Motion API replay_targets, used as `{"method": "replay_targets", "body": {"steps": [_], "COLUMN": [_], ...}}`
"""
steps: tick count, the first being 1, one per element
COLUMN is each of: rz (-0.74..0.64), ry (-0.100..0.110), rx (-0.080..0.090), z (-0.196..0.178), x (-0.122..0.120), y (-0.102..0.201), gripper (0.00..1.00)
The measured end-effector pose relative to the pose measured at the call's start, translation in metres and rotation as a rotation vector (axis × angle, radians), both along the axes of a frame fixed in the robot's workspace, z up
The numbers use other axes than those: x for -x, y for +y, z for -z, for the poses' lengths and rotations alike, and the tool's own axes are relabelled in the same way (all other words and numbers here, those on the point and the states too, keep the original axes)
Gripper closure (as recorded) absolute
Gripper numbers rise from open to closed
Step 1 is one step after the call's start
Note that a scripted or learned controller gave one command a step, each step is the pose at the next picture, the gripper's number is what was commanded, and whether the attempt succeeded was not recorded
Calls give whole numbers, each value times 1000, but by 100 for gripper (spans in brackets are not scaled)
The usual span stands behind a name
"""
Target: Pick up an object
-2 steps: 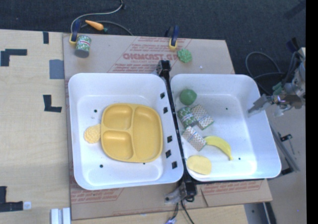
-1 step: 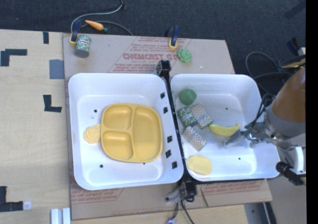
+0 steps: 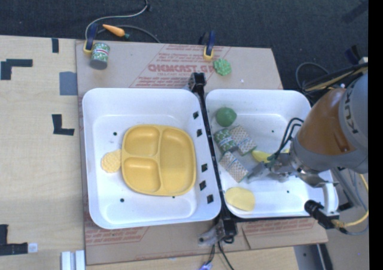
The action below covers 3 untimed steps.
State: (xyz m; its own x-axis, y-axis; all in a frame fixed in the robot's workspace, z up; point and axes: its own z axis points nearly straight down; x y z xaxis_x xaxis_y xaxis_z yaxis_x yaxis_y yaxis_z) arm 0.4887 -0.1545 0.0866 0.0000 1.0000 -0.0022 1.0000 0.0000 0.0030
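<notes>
With the gripper [image 3: 263, 169] low in the right bin [image 3: 266, 96], fingers unreadable from here, it should settle squarely over the yellow piece [image 3: 261, 156] at its twelve o'clock before closing.

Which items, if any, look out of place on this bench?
Two things lie outside the bins on the cardboard: a small can at its far left corner and a green leafy toy beside the yellow clamp. The rest sits inside the bins.

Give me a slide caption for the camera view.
KUKA arm's hand low in the right bin among small items; yellow divided plate lies in the left bin.
</notes>
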Motion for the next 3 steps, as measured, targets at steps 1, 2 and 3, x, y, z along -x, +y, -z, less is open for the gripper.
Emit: {"method": "replay_targets", "body": {"steps": [1, 2, 3], "rz": [-3, -2, 2], "ry": [-4, -2, -5], "rx": [0, 0, 9], "z": [0, -10, -11], "x": [-82, -82, -81], "y": [42, 41, 36], "gripper": [0, 100, 0]}}
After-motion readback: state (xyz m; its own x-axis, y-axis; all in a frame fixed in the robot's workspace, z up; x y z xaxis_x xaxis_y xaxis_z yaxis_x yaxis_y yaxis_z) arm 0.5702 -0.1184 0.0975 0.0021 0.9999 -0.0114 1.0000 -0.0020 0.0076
